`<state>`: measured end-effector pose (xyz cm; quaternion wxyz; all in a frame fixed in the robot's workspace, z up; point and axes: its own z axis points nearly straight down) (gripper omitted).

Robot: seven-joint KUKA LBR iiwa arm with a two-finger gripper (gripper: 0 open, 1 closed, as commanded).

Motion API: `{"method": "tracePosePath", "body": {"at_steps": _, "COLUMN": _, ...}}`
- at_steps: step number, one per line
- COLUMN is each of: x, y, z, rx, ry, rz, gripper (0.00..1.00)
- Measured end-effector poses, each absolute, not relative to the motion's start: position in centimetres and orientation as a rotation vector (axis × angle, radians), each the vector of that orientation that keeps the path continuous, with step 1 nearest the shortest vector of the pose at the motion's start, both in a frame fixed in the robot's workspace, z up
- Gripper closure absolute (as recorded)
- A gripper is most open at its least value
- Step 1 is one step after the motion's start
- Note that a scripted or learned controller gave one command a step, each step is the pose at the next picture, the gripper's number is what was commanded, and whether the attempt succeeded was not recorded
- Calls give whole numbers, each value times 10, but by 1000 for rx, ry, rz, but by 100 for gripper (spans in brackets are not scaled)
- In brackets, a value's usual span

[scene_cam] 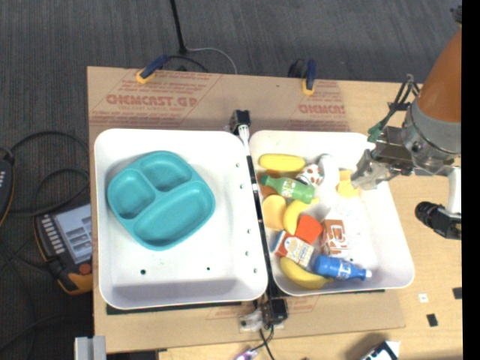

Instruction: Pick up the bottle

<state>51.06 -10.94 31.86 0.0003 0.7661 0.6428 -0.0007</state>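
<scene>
A green bottle [289,188] lies on its side in the upper left part of the right bin [395,240], its cap pointing left. A blue bottle [339,268] with a white cap lies near that bin's front edge, cap pointing right. My gripper [367,175] hangs over the bin's upper right part, right of the green bottle and apart from both bottles. A small yellow piece [346,188] sits just below and left of the gripper tip; whether they touch is unclear.
The right bin also holds a banana [302,274], a yellow oval [281,162], an orange block [307,226], a small carton [294,250] and a red-and-white box [335,237], crowded together. A teal divided plate [161,199] lies in the left bin [120,276].
</scene>
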Motion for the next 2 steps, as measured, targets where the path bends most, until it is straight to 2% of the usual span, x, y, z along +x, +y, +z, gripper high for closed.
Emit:
{"method": "tracePosePath", "body": {"at_steps": 1, "x": 482, "y": -31, "z": 203, "rx": 2467, "ry": 1952, "rz": -7, "gripper": 100}}
{"method": "tracePosePath", "body": {"at_steps": 2, "x": 483, "y": -32, "z": 204, "rx": 2467, "ry": 1948, "rz": -4, "gripper": 0}}
